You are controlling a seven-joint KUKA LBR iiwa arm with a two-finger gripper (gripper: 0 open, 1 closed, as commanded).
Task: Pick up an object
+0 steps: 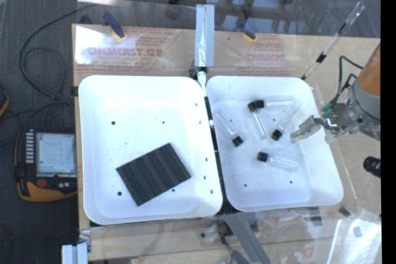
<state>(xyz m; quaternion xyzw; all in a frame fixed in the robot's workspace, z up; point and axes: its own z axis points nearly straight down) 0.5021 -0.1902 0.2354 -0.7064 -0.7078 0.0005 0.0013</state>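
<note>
Several clear vials with black caps lie scattered in the right bin (322,195): one vial (231,130) at the left, one vial (270,105) near the back, one vial (278,161) toward the front, and others in the middle. A dark ribbed rectangular pad (153,173) lies flat in the left bin (99,96). My gripper (307,128) hangs over the right side of the right bin, just right of the middle vials, with the arm's wrist (356,114) behind it at the right edge. Nothing is visibly held.
A clear plastic sheet and taped cardboard (130,49) lie behind the bins. A metal post (203,34) stands at the back between them. A teach pendant (46,161) rests on the floor at the left. Cables run near the arm at the right.
</note>
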